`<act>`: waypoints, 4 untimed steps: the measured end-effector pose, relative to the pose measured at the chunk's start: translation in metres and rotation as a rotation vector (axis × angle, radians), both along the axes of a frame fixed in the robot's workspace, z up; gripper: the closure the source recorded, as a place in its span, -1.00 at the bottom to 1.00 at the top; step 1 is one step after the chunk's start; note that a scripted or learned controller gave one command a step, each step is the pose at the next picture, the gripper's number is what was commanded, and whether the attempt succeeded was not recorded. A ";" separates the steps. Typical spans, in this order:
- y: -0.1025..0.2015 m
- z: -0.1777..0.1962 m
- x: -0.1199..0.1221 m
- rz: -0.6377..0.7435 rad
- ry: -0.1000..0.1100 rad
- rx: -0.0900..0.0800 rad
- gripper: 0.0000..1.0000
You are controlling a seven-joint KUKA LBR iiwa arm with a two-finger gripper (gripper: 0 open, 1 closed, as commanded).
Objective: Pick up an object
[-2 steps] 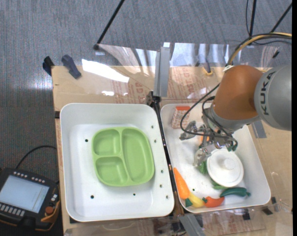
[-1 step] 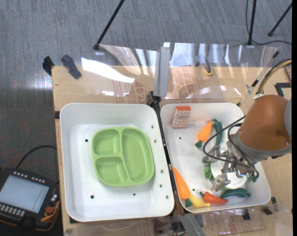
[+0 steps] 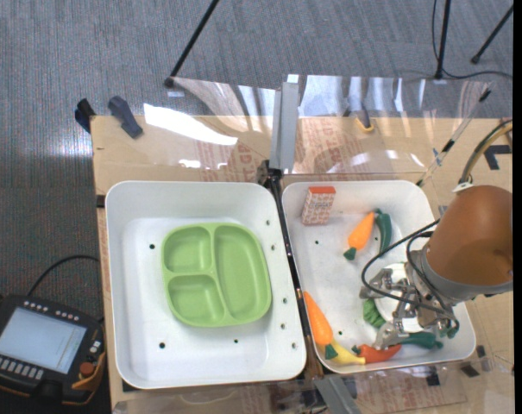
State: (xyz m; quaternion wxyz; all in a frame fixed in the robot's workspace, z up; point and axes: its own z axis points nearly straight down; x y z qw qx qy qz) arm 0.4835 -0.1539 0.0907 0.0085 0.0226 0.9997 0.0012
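My gripper (image 3: 397, 307) hangs low over the near right part of the right bin (image 3: 347, 279), below the orange wrist band. Right under and around it lie a green vegetable (image 3: 372, 311), a red chili (image 3: 378, 352) and another green piece (image 3: 426, 340). An orange carrot (image 3: 318, 316) lies by the bin's left wall, with a yellow piece (image 3: 344, 356) at its near end. Farther back are a second carrot (image 3: 361, 233), a curved green pod (image 3: 384, 228) and a small orange-and-white carton (image 3: 318, 205). I see nothing held in the gripper.
The left bin (image 3: 131, 231) holds a light green divided plate (image 3: 216, 274). A clear screen (image 3: 364, 128) stands behind the bins. Black cables (image 3: 390, 250) loop from the wrist over the right bin. A teach pendant (image 3: 40, 343) lies on the floor at the left.
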 end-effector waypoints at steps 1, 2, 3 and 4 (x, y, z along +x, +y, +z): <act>-0.055 0.001 0.000 0.102 -0.004 -0.004 -1.00; -0.025 0.000 0.005 0.126 0.006 -0.004 -1.00; 0.023 -0.004 0.029 0.192 0.016 -0.001 -1.00; -0.013 0.001 0.010 0.254 -0.004 -0.007 -1.00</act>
